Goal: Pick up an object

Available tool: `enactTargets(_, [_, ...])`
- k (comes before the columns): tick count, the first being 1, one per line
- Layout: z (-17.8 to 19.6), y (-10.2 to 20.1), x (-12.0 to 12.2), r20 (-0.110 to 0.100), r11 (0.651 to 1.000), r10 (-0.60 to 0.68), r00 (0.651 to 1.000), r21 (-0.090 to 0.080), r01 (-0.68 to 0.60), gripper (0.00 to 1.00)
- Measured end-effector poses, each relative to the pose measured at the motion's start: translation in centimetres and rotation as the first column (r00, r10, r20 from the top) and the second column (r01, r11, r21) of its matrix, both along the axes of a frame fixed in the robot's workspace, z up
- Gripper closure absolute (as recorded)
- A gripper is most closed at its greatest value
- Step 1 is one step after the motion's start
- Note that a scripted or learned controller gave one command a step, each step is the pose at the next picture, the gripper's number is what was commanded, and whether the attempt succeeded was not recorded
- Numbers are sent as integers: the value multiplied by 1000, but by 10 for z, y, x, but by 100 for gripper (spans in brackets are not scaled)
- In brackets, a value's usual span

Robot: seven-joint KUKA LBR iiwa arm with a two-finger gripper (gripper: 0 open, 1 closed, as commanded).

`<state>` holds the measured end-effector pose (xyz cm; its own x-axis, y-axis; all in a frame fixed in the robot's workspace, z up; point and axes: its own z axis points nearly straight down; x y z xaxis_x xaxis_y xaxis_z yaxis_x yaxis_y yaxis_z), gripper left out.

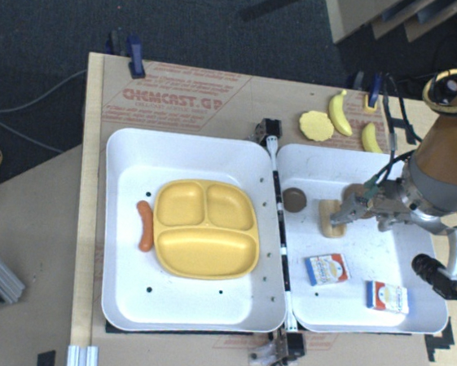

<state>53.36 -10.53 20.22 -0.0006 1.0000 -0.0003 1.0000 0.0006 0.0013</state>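
Two bananas point(342, 114) & a yellow round piece point(317, 126) lying on the bench point(181, 99) behind the bins, blue clamp point(134, 55) at back-left edge.

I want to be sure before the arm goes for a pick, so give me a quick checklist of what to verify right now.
1. Gripper positioned over an object: ok, it sits at the tan block in the right bin.
2. Block seen between the fingers: cannot tell.
3. Neighbours apart from the block: ok, the brown round piece lies to its left, separate.
4. Two small cartons out of the way: ok, nearer the front.
5. Yellow tray and orange sausage undisturbed in the left bin: ok.
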Motion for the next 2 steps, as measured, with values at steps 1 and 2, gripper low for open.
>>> enactTargets(1, [-124, -23, 26, -6, 1000, -2, 1000, 0, 2, 0])
enactTargets(2, [-117, -68, 81, 4, 1000, 0, 1000, -4, 0, 0])
